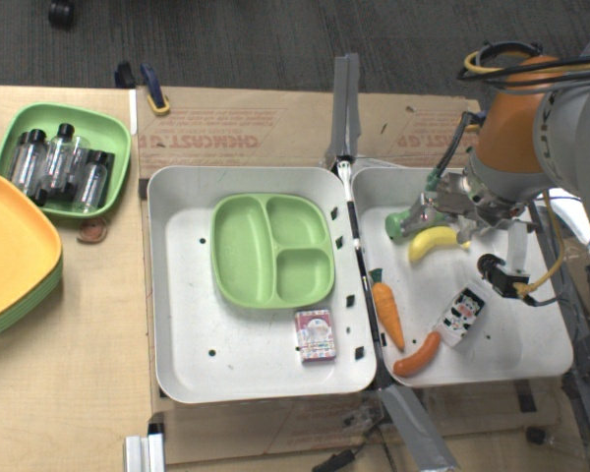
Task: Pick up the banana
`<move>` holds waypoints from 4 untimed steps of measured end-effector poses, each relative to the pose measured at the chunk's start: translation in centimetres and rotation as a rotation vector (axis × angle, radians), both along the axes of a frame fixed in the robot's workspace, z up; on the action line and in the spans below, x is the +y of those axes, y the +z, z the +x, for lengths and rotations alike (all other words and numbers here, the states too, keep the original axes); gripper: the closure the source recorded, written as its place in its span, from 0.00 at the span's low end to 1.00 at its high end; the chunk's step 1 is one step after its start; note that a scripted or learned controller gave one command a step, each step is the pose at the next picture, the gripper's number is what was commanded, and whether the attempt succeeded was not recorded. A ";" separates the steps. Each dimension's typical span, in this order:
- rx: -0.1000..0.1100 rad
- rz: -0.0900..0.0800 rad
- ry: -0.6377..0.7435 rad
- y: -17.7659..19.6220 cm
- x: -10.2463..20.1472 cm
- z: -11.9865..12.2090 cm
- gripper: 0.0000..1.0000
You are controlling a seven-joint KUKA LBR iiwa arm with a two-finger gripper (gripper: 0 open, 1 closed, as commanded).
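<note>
The yellow banana (432, 243) lies in the right white bin (531, 362), in its upper left part, curving from lower left to upper right. My gripper (454, 214) hangs right over the banana's upper end, at the end of the grey arm with the orange band (511, 131). The banana rests on the bin floor; its upper right tip is partly covered by the gripper. A small green object (400, 225) sits just left of the banana, touching or nearly touching it.
In the right bin are also an orange carrot (386, 313), a red sausage (417, 355) and a white-and-black package (461, 315). The left bin (177, 362) holds a green divided plate (272, 249) and a pink box (316, 335). A green tray of bottles (64, 160) and yellow plates (10, 254) stand far left.
</note>
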State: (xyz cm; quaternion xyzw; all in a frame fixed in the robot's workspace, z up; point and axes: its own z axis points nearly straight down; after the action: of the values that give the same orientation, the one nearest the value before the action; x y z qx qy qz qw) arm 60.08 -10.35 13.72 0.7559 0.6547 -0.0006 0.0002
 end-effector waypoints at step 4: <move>0.002 0.000 -0.191 -4.6 -0.8 -0.2 0.00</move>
State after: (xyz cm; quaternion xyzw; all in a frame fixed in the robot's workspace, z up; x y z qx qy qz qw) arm 59.83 -11.12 9.07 0.8148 0.5798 -0.0015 -0.0005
